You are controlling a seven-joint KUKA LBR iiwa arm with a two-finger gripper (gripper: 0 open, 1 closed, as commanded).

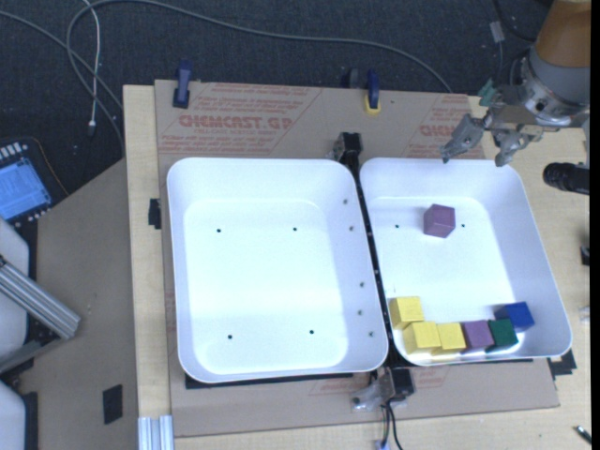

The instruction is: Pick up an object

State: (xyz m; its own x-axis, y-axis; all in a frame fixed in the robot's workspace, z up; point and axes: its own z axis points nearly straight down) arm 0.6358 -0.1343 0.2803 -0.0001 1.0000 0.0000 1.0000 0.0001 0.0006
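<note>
Purple cube (439, 220) sits alone in the upper middle of the right bin (530, 242), tilted a little, well apart from everything else. That makes it the easiest target.

Other blocks crowd the bin's near edge in a row: yellow blocks (424, 324), a second purple block (478, 334), green block (503, 332), blue block (517, 315), touching or nearly so. Poor finger clearance there.

Gripper (480, 146) hangs above the bin's far rim, fingers spread, nothing between them. Left bin (183, 251) is not involved.

Judgement: approach not yet begun. To do it well, move over the lone cube, turn the wrist so the fingers square up to two opposite faces, descend straight, close only once the fingers straddle the cube. A corner-on grasp would likely squirt it aside.
</note>
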